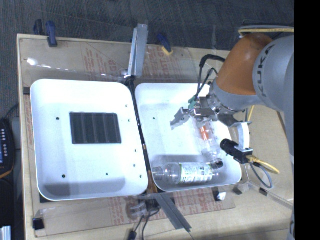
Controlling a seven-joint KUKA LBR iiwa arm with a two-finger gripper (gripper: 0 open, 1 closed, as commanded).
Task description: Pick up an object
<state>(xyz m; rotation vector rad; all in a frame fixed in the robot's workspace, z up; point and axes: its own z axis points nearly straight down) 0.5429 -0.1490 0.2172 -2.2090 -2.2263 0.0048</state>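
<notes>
Two clear plastic bottles are in the right bin (155, 109). One with a white label (187, 172) lies on its side along the bin's near wall. The other, with an orange label (206, 138), lies slanted toward the right wall, its dark cap near the first bottle's end. My gripper (181, 117) hangs over the middle of the right bin, just left of the orange-label bottle's upper end. The wrist hides where the two meet, so I cannot tell whether they touch.
The left bin (50, 99) holds a flat dark ribbed rectangle (95, 127). A metal divider bar (137, 49) rises between the bins at the back. Cables and a black connector (235, 150) hang beside the right bin's right wall.
</notes>
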